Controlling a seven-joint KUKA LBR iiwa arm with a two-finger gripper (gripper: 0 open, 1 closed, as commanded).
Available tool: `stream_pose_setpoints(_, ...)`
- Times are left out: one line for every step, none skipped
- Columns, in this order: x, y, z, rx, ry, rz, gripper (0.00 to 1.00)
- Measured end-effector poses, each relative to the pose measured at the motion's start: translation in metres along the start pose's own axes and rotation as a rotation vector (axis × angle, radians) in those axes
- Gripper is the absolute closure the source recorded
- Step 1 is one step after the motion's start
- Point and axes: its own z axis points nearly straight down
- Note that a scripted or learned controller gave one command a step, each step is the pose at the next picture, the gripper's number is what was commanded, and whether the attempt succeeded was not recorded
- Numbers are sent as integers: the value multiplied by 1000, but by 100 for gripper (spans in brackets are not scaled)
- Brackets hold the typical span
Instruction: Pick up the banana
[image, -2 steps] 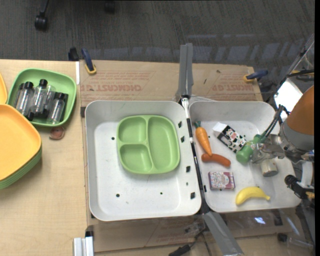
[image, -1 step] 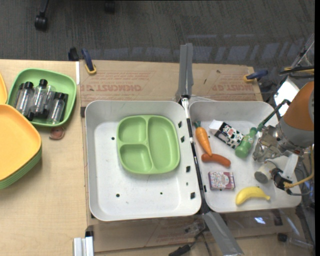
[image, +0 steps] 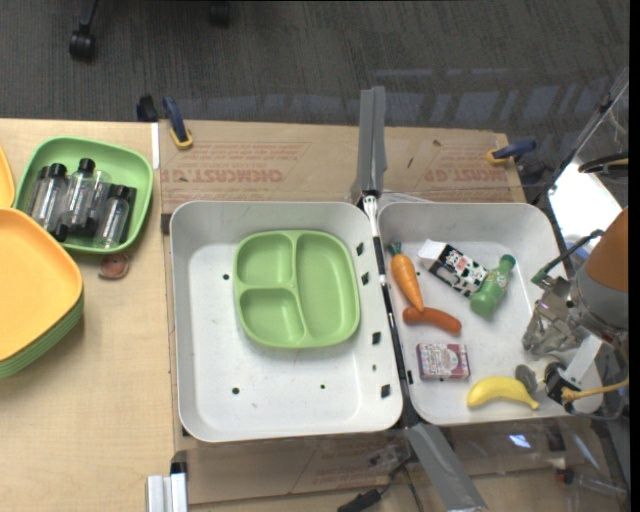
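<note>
The fingers (image: 543, 338) hang low over the right-hand edge of the right bin (image: 470, 212), below the grey wrist. From where I stand I cannot tell whether they are wide or narrow, and I see nothing between them. The banana (image: 503, 393) lies just beside them, a little nearer to me and slightly leftward, flat on the bin floor close to its front wall and apart from the fingers. A small grey thing (image: 527, 378) sits between the banana's tip and the fingers; what it is, I cannot make out.

Farther from the fingers, up and to the left, a green bottle (image: 492, 288) leans against a black-and-white carton (image: 458, 270). Left again lie a pink box (image: 443, 360), a reddish sausage (image: 432, 319) and a carrot (image: 406, 281), the carrot near the wall between the bins.

Well away from the fingers, the left bin (image: 200, 380) carries a green divided plate (image: 297, 288). Beyond it on the desk (image: 90, 400) stand a green tray (image: 137, 175) of small bottles and a stack of orange plates (image: 35, 290).
</note>
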Motion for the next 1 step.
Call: stream_pose_setpoints(9, -16, 0, 1, 0, 329, 100)
